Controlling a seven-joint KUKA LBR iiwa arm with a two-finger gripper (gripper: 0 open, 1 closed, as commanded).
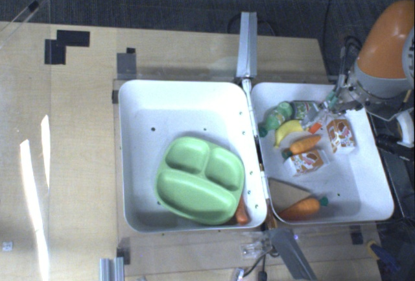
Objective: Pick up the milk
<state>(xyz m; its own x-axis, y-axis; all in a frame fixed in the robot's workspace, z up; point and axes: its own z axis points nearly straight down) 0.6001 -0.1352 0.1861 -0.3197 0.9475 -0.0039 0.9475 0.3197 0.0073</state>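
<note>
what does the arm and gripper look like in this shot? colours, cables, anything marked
The arm enters from the right: a rounded orange band above a grey wrist section. Below it, the gripper is a small metallic grey assembly tapering to thin fingers over the right bin. A thin dark cable or rod runs along the wrist's left side. No markings or labels are legible at this resolution.

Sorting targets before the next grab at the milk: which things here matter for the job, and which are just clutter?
For the job:
- milk carton in the right bin, beside the arm
- second milk carton, nearer the bin's middle
- gripper, at the bin's far edge

Just lying about:
- green divided plate in the left bin
- banana
- two carrots
- green item
</note>
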